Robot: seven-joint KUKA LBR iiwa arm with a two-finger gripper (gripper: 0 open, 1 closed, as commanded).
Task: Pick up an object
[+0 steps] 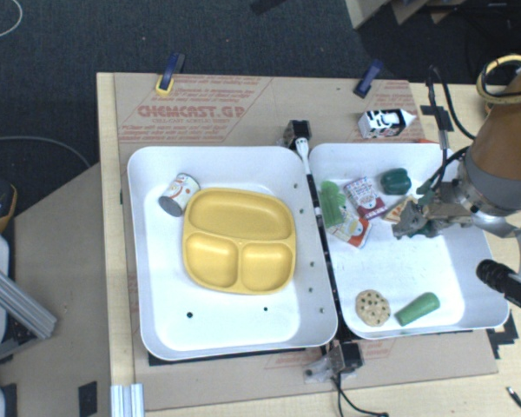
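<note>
The left bin point(148, 233) holds a small cup point(179, 193) tipped on its side at the far-left corner and a yellow divided plate point(239, 240) filling its middle. In the right bin point(469, 285), a green packet point(333, 205) and a red-and-white packet point(362, 200) lie near the dividing wall, a dark green lid point(396, 181) farther back, a cookie point(372, 307) and a green cylinder point(417, 308) along the near edge. The gripper point(414, 222) sits low beside the packets (probably its target); whether it grips anything, I cannot tell.
</note>
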